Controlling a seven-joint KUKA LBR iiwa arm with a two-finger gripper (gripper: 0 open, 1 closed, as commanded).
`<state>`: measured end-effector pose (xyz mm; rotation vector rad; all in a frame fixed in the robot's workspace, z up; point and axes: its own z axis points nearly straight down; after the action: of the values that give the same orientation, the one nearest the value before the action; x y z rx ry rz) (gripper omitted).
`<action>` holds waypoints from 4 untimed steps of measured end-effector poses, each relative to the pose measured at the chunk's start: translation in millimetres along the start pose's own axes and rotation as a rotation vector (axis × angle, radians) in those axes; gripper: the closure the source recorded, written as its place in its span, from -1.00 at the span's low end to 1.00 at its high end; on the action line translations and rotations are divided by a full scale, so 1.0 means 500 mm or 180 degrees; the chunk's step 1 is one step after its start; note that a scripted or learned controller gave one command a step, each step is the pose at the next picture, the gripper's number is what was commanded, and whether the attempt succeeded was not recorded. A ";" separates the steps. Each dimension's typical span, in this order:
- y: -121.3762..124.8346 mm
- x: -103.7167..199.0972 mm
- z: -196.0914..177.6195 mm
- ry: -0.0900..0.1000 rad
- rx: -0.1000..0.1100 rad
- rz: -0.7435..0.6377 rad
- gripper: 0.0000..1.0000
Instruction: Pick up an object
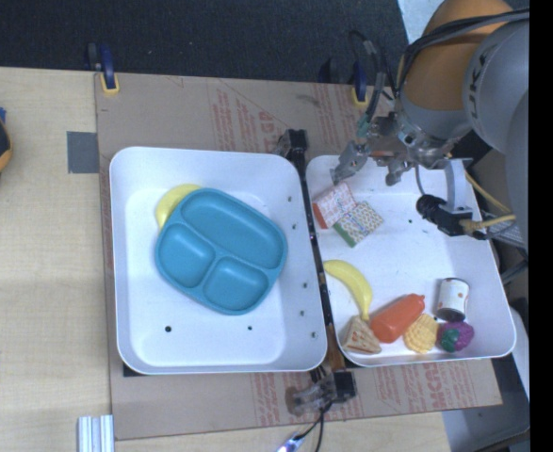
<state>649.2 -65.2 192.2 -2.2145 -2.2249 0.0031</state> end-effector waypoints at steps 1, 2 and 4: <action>0.013 -0.144 0.082 -0.0004 0.0003 0.0009 -1.00; 0.017 -0.104 0.190 -0.0012 -0.0001 0.0001 -1.00; 0.018 -0.104 0.169 -0.0011 -0.0002 -0.0008 -1.00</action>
<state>658.0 -117.2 107.4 -2.2137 -2.2296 0.0062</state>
